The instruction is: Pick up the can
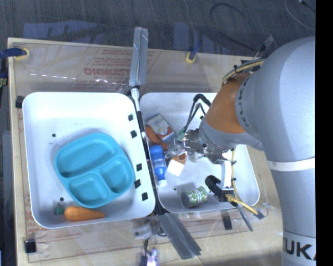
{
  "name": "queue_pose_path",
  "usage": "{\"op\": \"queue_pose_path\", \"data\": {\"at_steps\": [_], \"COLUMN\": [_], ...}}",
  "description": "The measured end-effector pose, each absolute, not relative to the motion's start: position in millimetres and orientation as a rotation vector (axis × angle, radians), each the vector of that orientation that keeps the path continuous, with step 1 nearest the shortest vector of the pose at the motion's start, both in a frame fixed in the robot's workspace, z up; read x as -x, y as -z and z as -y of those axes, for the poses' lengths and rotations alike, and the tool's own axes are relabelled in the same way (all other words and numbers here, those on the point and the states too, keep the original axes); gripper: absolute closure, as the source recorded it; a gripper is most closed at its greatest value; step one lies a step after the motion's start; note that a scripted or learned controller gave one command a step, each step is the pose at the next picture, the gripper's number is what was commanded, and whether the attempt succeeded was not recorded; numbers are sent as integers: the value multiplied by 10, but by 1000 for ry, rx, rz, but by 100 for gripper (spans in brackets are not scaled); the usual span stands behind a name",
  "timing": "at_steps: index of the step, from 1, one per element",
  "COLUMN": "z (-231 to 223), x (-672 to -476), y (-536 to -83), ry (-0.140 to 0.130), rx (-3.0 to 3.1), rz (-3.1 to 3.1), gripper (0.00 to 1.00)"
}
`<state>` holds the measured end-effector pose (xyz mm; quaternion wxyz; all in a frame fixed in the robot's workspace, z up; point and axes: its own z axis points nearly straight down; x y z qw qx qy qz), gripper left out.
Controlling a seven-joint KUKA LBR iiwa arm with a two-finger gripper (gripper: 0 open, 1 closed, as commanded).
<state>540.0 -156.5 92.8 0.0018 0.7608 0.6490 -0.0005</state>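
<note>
**End effector over right bin, can untouched**

Small green-labelled metal can [196, 196] lying on its side near the front edge of the right shallow white bin [248, 165], apart from the end effector [182, 147]. End effector low over the bin's middle, beside a blue-and-white plastic bottle [157, 163] and a small orange carton [160, 127]; released or clenched, impossible to tell. Blue divided plastic tray [94, 169] and orange carrot [83, 213] in the left white bin [39, 115].

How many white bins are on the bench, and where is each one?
2. The left bin holds a blue tray and a carrot. The right bin holds the can, a bottle and more; the arm may hide some items.
</note>
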Motion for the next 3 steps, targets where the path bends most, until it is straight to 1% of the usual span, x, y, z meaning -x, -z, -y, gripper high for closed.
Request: {"op": "queue_pose_path", "data": {"at_steps": [1, 2, 3], "z": [1545, 1218, 1338], "x": [-5394, -5094, -6046], "y": [-1014, -1140, -2345], "ry": [4, 6, 4], "rx": [-2385, -2667, -2835], "rz": [-2049, -1651, -1361], "gripper": [100, 100, 100]}}
